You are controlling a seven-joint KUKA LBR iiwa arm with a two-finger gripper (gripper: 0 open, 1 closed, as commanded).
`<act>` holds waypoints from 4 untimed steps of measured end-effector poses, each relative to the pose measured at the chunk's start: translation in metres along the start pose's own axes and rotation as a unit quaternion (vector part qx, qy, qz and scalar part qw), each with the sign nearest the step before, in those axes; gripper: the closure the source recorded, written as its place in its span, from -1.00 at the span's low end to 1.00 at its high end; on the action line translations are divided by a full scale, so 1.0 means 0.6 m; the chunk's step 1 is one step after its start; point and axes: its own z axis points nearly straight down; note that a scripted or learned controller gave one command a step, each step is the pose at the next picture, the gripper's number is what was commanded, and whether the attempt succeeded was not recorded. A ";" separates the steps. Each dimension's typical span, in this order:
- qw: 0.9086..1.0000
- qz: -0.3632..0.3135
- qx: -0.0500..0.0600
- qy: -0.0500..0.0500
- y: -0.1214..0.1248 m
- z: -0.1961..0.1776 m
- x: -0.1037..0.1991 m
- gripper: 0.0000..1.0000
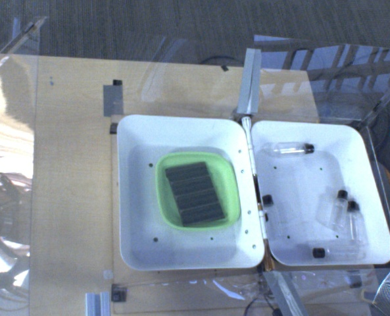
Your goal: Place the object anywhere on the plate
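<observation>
Nearest the camera, along the front edge of the pale wooden bench (pixel 63 176), a small metal bracket (pixel 97 303) sits just beside the front left corner of the left bin. A grey rounded shape (pixel 389 295) fills the near right corner; what it is cannot be told.

In the shallow white right bin (pixel 372 176), a clear plastic vial with a black cap (pixel 329 251) lies close to the front wall. Further back, two more clear black-capped vials (pixel 347 212) lie side by side near the right wall, and a small black piece (pixel 267 200) sits against the left wall. A fourth clear vial (pixel 291 149) lies near the back wall, its black cap pointing right.

The shallow white left bin (pixel 132 196) touches the right bin along a hinged seam. In its middle rests a lime-green square plastic plate (pixel 165 199). The dark grey ribbed rectangular block (pixel 194 193) lies flat on this plate, well inside the rim, its long side slanted a little towards the back left.

Beyond the bins, a grey metal bar (pixel 250 78) runs away from the seam, and a small grey plate (pixel 113 99) lies on the bench behind the left bin.

How the gripper's jaws stand, and whether they have hold of anything, cannot be told
</observation>
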 end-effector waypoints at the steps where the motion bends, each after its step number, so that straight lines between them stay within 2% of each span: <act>1: 0.999 0.041 0.000 0.000 0.001 -0.001 -0.005 -1.00; 2: 0.999 0.041 0.000 0.000 0.001 -0.001 -0.005 -1.00; 3: 0.998 0.070 0.003 0.001 -0.001 0.072 -0.001 -1.00; 4: 0.996 0.084 -0.001 0.000 0.001 -0.003 -0.001 -1.00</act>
